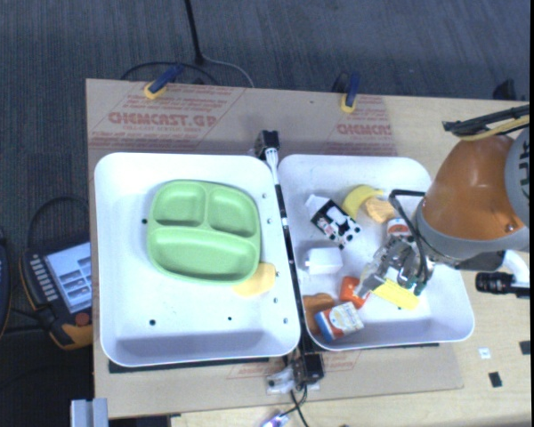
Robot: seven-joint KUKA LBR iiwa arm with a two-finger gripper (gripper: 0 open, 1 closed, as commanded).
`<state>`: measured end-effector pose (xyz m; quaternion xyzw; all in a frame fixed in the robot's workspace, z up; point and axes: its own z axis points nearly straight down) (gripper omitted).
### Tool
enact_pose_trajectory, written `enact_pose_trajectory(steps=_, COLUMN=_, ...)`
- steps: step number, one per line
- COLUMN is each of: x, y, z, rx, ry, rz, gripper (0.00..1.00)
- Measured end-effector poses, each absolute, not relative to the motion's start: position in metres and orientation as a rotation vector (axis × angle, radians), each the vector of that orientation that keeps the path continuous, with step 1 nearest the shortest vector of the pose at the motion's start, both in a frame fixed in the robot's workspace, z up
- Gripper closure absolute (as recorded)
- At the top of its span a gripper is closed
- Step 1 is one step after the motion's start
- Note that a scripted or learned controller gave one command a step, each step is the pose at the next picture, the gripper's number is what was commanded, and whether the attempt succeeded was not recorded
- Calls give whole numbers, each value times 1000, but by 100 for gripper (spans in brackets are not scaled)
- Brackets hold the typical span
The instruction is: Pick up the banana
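Camera view from above takes in two white bins side by side on a brown board, the left bin (116, 327) and the right bin (449, 323). Inside the left bin lies one green tray (205, 229) with three hollows, two small ones at the top and one long one below. One pale yellow curved piece, which looks to be the banana (256, 280), rests just beside the tray's lower right corner, touching or nearly touching its rim, close to the wall shared by the two bins. The right bin holds a scatter of small things: one yellow and tan lump (369, 203) near the top, one black and white block (335, 221) to its left, one small white box (323, 260) below that, one orange piece (351, 289), one flat yellow piece (399, 295), and one orange and white packet (334, 320) at the lower edge. The single arm (472, 194) comes in from the right, its orange band wide over the right bin. Its gripper (393, 272) hangs low among the clutter in the right bin, just above the flat yellow piece and beside the orange one; whether its claw is spread or closed I cannot tell. The banana is well apart from it, in the other bin. Two clamps (160, 82) are clipped to the board's far edge, one yellow and blue at left and another further right.
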<state>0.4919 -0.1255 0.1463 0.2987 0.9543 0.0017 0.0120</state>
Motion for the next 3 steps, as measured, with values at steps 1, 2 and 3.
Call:
enact_pose_trajectory(steps=1, x=486, y=-57, z=184, rx=1333, ry=2844, rz=0, gripper=100)
enact_pose_trajectory(steps=2, x=486, y=-57, z=184, rx=1334, ry=2844, rz=0, gripper=0)
enact_pose_trajectory(steps=3, x=571, y=-61, z=184, rx=968, ry=2986, rz=-1, gripper=0)
